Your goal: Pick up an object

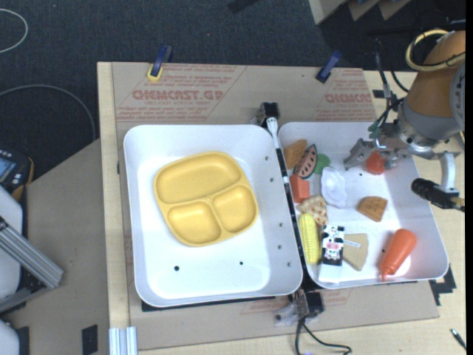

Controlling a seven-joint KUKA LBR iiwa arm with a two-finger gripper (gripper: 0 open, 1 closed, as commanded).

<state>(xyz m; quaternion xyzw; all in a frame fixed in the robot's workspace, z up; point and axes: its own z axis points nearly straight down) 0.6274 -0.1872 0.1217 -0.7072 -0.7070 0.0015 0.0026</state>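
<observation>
The arm [436, 87] is positioned over the far right part of the right bin [432, 231], and the gripper [369, 152] is lowered into that bin near its far wall. A small red object [377, 163] is seen at the fingertips, but whether it is clamped between them cannot be told, nor whether the jaws are released or clenched. All other items are located relative to this gripper. A white object [334, 186] is found just beside it, toward the bin centre. A watermelon slice [305, 161] is placed to its left, near the divider. A piece of bread [372, 208] is found nearer the camera, and an orange carrot [397, 253] lies beyond that at the near edge. A corn cob [309, 237] is laid along the divider. A yellow divided plate [205, 197] is seated in the left bin [148, 257], well apart from the gripper.
</observation>
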